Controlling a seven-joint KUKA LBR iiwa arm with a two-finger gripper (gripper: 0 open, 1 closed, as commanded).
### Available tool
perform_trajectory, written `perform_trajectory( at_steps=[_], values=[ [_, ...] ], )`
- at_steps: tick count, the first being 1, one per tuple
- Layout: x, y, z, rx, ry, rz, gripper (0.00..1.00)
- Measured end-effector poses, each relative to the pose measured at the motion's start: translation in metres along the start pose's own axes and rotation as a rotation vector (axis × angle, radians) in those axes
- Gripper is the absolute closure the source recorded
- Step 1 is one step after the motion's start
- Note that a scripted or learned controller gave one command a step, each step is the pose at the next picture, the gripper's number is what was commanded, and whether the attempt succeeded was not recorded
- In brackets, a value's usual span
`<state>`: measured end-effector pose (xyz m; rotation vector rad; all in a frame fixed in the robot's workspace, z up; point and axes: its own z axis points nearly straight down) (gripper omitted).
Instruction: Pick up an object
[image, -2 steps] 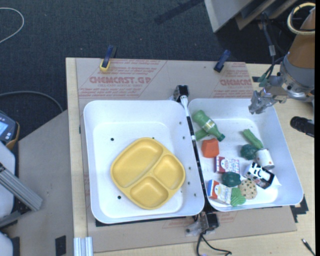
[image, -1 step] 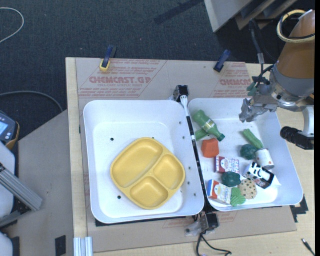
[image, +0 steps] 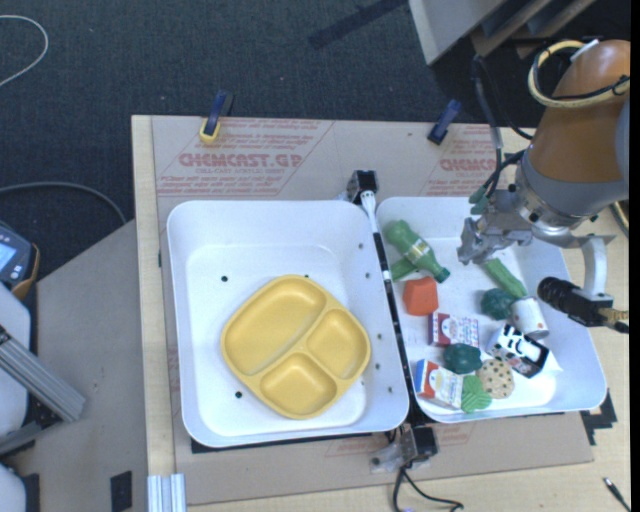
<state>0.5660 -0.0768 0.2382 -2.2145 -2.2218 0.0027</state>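
While gripper (image: 487, 243) hovers, green bottle (image: 415, 251) beside

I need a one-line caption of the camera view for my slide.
Pincer hovers over the right bin of small toys, near a green bottle; a yellow divided tray fills the left bin.

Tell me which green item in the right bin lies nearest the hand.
The long green piece just below the hand; the green bottle lies further left, and the darker green lumps sit lower in the bin.
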Motion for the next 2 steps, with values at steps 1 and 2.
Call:
perform_trajectory(
  at_steps=[1, 2],
  values=[
    [0.020, -0.024, 0.023, 0.002, 0.000, 0.002, 1.00],
    [0.009, -0.019, 0.004, -0.008, -0.004, 0.004, 1.00]
  ],
)
